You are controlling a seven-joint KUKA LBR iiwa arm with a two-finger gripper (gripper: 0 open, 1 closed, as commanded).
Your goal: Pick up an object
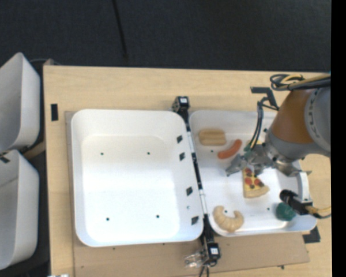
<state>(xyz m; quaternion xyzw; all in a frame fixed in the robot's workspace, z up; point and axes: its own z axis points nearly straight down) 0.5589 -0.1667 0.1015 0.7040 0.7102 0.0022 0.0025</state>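
Note:
The right bin [219, 118] holds several toy foods. A tan bun [211, 137] lies near its far left corner, with a red sausage [229, 149] just right of it. A pizza slice [254, 185] lies in the middle, a croissant [228, 219] at the near left corner, and a dark green piece [285, 212] at the near right. My gripper [246, 164] is low over the bin, right at the pizza slice's far end and just below the sausage. The arm's orange band [291, 123] stands above it.
The left bin [81, 154] sits beside the right one, split off by a ridge with black clips [191, 172]. Cables [285, 81] loop by the arm at the far right. White containers [8, 105] stand off the bench's left edge.

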